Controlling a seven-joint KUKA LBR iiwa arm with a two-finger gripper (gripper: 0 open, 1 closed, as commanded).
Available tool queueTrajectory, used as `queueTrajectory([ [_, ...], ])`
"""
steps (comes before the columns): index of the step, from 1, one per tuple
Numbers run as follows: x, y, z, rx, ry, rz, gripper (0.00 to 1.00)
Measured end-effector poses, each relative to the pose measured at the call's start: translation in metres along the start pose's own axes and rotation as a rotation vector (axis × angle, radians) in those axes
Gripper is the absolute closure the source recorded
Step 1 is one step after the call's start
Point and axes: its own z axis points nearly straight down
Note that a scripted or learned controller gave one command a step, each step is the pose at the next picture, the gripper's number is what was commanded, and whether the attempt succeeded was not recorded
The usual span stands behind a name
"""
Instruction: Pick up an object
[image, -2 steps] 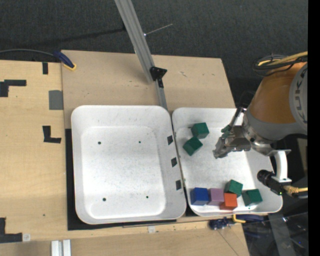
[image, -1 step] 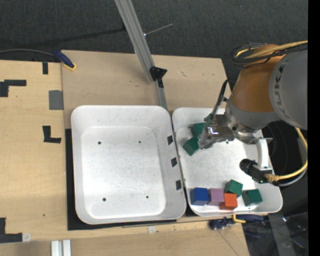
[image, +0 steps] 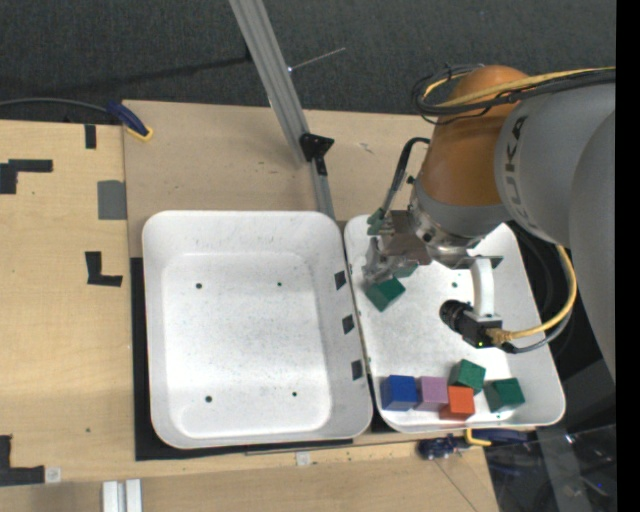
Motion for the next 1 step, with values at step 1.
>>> queueTrajectory([
  [1,0.0442,0.0166,-0.0028,0.000,0.000,0.001,1.00],
])
